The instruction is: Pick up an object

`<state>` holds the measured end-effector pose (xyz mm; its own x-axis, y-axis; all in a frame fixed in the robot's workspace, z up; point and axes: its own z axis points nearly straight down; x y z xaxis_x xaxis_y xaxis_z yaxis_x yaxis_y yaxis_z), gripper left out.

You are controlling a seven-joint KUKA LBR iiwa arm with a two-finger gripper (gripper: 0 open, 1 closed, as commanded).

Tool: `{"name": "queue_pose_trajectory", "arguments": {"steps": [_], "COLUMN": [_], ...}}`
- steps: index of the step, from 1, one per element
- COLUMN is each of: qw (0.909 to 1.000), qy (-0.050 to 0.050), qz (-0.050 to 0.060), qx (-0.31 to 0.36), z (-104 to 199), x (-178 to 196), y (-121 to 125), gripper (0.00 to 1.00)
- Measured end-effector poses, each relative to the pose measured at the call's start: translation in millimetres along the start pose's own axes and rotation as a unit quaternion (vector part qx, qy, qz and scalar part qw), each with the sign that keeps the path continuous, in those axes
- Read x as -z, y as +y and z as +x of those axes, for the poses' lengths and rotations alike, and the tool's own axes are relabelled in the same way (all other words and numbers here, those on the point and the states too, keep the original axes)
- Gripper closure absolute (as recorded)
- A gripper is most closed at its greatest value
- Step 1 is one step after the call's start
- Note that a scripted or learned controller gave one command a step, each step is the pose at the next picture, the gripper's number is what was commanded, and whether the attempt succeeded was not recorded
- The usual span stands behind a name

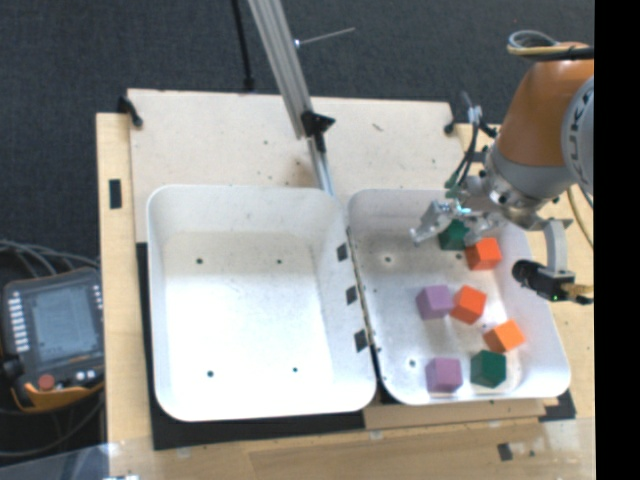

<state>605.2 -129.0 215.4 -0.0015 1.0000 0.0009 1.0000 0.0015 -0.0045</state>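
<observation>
My gripper hangs over the far part of the right bin, below the orange wrist band. A dark green block sits right under it, partly covered by the gripper body; whether it is gripped is not visible. An orange block lies just right of that green one. Nearer the front lie a purple block, an orange block, another orange block, a second purple block and a green block.
The left bin stands beside the right one, their rims meeting mid-bench. A slanted aluminium post rises from the back of the bench above that seam. A teach pendant rests off the bench's left side.
</observation>
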Motion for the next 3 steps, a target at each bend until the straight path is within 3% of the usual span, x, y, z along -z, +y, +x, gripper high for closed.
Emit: {"name": "queue_pose_trajectory", "arguments": {"steps": [1,3], "qw": [1.0000,1.0000], "qy": [0.000,-0.001], "qz": [-0.003,0.000], "qx": [0.000,-0.002], "z": [0.0,-4.2], "x": [2.9,-112.4], "y": [1.0,1.7], "gripper": [0.00,0.00]}}
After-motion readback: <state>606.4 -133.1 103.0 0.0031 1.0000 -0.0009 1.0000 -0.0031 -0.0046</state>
